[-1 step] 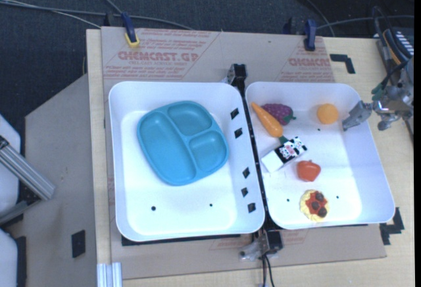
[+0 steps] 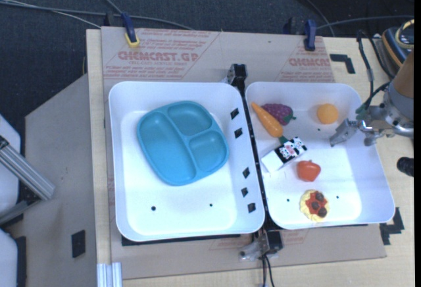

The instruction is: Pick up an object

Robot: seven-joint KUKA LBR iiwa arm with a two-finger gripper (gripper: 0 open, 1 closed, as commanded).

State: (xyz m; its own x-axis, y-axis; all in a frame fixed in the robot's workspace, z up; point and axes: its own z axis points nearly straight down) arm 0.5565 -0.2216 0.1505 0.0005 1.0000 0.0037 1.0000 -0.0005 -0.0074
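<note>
Pincer (image 2: 356, 131), seemingly open; six toys.

Two white bins (image 2: 131, 147) hold one blue plate (image 2: 182, 141), one carrot (image 2: 268, 120), one grape bunch (image 2: 281, 110), one orange (image 2: 327, 113), one tomato (image 2: 308, 170), one pizza slice (image 2: 315, 205), and one cow-print carton (image 2: 284, 153).

In the right bin lie an orange carrot (image 2: 267, 119) touching purple grapes (image 2: 280, 111); an orange ball (image 2: 327, 113); a black-and-white cow toy (image 2: 284, 153); a red tomato (image 2: 308, 170); a small pizza (image 2: 315, 205).

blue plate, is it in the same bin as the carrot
No, the blue plate lies in the left bin, while the carrot lies in the right bin.
</note>
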